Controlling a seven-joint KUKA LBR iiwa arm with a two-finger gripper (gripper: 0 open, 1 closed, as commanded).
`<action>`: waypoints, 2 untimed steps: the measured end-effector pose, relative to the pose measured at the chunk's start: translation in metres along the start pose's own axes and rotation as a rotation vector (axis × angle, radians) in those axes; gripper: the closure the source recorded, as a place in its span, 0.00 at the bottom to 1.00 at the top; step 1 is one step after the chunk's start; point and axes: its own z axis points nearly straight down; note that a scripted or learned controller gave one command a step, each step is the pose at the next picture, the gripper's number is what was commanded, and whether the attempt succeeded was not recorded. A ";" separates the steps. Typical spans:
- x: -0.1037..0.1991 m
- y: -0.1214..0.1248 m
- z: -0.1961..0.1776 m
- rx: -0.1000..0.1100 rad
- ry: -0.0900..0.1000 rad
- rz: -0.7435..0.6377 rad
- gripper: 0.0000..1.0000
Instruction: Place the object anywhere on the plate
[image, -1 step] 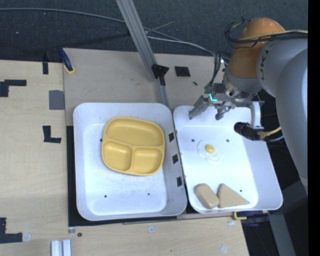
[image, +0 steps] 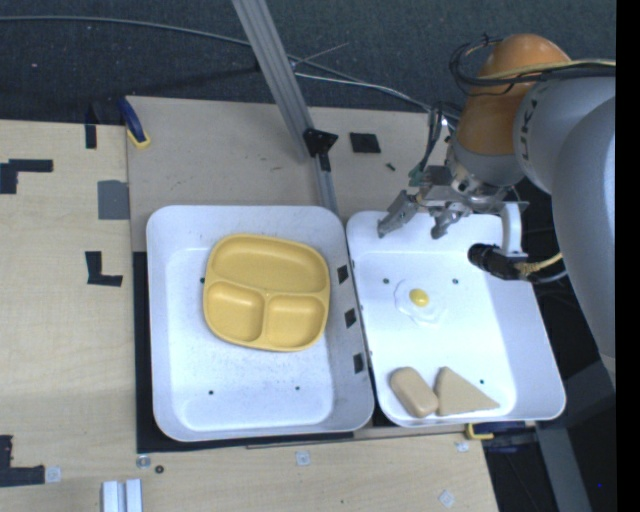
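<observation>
At the near edge of the right bin lie a tan roll and, just beside it on the right, a tan wedge, the two almost touching. Farther in, near the middle of that bin, sits a fried egg, white with a yellow yolk, flat on the bin floor. It lies apart from the claw, which hangs at the bin's far edge, beyond the egg and slightly above it in the view. The claw's two fingers stand apart, spread wide, with nothing between them. No thing stands between the claw and the egg; the bin floor there is bare.

In the left bin rests the plate, yellow, with three compartments, none holding anything. The two bins' rims meet between the plate and the egg.

Behind the claw rises the arm, grey with its orange band, cut off at the right edge. A black cable fitting juts from it over the right bin's far right rim. A metal pole slants across the counter behind the bins; dark tape marks dot the counter's left side
</observation>
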 end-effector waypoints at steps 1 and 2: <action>0.000 0.003 0.044 0.003 -0.002 0.000 0.00; 0.001 0.002 0.099 0.005 -0.002 0.000 0.00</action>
